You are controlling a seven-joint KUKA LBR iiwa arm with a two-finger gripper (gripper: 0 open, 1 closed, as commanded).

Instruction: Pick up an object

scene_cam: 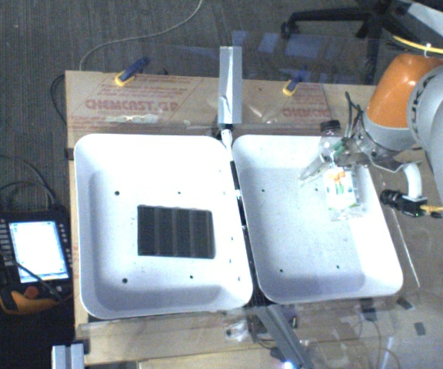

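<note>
A flat black ribbed rectangle [175, 231] lies in the middle of the left bin [98, 160]. In the right bin [298, 267], near its far right side, a small clear packet with orange and green marks [342, 191] shows just below my gripper [335, 162]. The gripper hangs from the grey arm with the orange band [397, 91], which reaches in from the right. The packet sits right under the gripper's tip; whether it is touched or held cannot be made out.
The two bins meet at a dark seam [237, 198]. A metal post [229, 83] stands behind it on the brown board. A handheld screen [31, 248] lies left of the bench. Cables [410, 202] run off the right bin's right rim.
</note>
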